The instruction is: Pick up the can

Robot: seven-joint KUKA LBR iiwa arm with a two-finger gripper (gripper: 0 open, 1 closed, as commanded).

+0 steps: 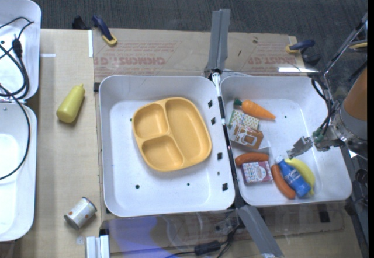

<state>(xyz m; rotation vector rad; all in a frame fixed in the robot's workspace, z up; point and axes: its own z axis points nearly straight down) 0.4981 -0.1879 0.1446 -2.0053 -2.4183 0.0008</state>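
The can (80, 212) is small and silver with a reddish label. It lies on its side on the wooden bench, outside the bins, just past the left bin's near-left corner. My gripper (300, 147) hangs over the right bin (292, 96), near its right side, just above a blue bottle (294, 176) and a banana (305, 170). It is far to the right of the can, with the whole left bin between them. Nothing shows in its grasp.
The left bin (117, 134) holds a yellow divided plate (170, 133). The right bin also holds a carrot (257, 110), a snack packet (245, 132), two sausages (251, 158), and a small red box (256, 173). A yellow squeeze bottle (71, 104) lies on the bench to the left.
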